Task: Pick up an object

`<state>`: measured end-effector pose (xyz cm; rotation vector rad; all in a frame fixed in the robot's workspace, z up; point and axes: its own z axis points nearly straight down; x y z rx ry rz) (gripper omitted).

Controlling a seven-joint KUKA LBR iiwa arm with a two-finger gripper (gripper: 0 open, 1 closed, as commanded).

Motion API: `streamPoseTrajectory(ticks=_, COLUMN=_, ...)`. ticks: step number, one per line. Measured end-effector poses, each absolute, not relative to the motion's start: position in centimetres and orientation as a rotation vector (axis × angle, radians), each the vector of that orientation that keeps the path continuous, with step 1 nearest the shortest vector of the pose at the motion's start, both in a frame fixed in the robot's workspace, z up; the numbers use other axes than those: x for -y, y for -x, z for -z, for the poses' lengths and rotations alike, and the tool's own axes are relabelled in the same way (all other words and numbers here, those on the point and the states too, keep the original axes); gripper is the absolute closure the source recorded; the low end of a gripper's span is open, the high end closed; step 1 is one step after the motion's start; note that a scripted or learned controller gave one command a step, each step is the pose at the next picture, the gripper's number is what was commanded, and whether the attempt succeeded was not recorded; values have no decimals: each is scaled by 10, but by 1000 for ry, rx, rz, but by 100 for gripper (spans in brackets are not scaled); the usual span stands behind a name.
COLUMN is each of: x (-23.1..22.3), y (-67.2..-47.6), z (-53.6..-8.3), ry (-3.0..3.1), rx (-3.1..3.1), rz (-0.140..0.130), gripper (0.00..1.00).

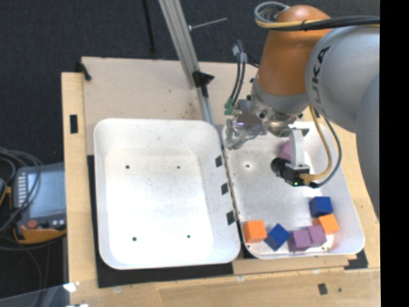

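The grey arm (pixel 348 62) comes in from the right and bends steeply down, its orange band (pixel 287 43) just above the wrist (pixel 278 104). The claw (pixel 239 130) hangs at the wrist's lower left, pointing down

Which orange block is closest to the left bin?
The orange block at the row's left end, next to the left bin. The other orange block sits far right.

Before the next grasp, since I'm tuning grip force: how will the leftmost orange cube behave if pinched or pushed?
The orange cube looks rigid and flat-faced, so it should slide rather than roll, and give the fingers parallel sides. It is small beside the bin, so it is probably light. It seems to touch a blue cube, so a push that way would likely nudge both.
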<state>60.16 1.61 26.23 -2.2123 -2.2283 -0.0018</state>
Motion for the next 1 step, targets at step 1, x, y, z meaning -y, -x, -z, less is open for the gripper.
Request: streamPoseTrajectory(ticks=1, x=-55, y=-571, z=-261, ry=2213, rx=2228, rz=0, gripper=100)
